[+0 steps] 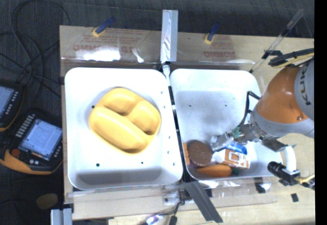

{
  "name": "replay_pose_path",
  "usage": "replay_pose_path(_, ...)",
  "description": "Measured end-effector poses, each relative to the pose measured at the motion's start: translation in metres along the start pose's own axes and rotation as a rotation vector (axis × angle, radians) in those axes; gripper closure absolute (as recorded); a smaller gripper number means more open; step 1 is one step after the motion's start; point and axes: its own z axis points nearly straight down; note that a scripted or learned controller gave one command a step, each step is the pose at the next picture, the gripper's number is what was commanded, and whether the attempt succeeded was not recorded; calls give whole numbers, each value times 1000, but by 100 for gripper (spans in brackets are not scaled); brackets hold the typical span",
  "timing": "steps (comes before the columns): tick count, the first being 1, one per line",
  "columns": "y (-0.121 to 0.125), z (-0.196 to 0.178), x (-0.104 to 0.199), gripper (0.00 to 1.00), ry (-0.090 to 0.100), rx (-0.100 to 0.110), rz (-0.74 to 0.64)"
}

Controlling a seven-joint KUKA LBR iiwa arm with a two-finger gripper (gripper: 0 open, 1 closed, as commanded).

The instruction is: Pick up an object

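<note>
Nearby, brown disc (200, 152), carrot (214, 170), carton (235, 156) beside tool (230, 139)

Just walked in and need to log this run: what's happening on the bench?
The grey arm with the orange band reaches into the right white bin, its claw low over a small white and blue carton. Beside the carton lie a round brown disc and an orange carrot-shaped piece. Nothing looks lifted yet. The left white bin holds a large yellow bread-shaped lump.
</note>
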Motion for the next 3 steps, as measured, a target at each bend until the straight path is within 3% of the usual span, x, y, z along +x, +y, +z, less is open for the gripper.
replay_pose_path(1,35,10,-9,0,-6,-8,-304)
replay_pose_path(2,2,8,14,0,-20,-23,-242)
replay_pose_path(3,3,1,16,100,-15,-21,-243)
